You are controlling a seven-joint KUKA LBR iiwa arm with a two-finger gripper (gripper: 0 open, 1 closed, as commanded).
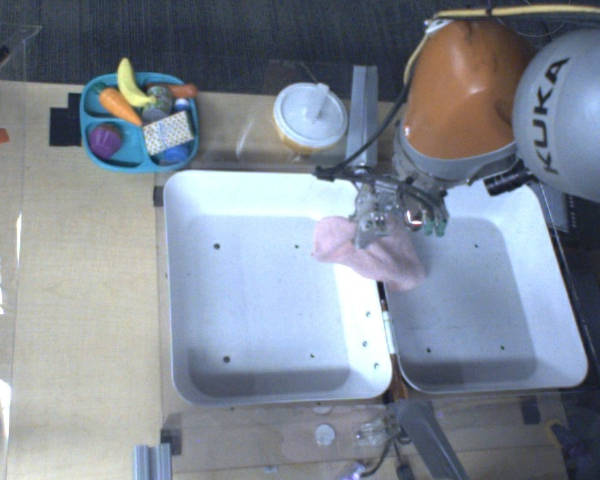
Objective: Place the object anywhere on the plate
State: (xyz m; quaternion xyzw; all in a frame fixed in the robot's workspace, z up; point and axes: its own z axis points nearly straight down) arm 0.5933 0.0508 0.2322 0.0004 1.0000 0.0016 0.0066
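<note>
A crumpled pink cloth (pixel 372 255) hangs over the divide between the two white bins, draping from the left bin (pixel 260 308) into the right bin (pixel 480 308). My gripper (pixel 373 223) comes down from the orange-banded wrist onto the cloth's top and is shut on it, with fabric bunched between the fingers. The plate (pixel 86 128) is a blue sectioned dish on the bench at the far left, beyond the left bin's back corner. It carries toy food: a banana (pixel 130 83), a carrot (pixel 118 104) and other small pieces.
A white lidded cup (pixel 310 116) stands behind the left bin, next to a grey upright post (pixel 364 108). The arm's bulk covers the right bin's back edge. The wooden bench stretches out at the left.
</note>
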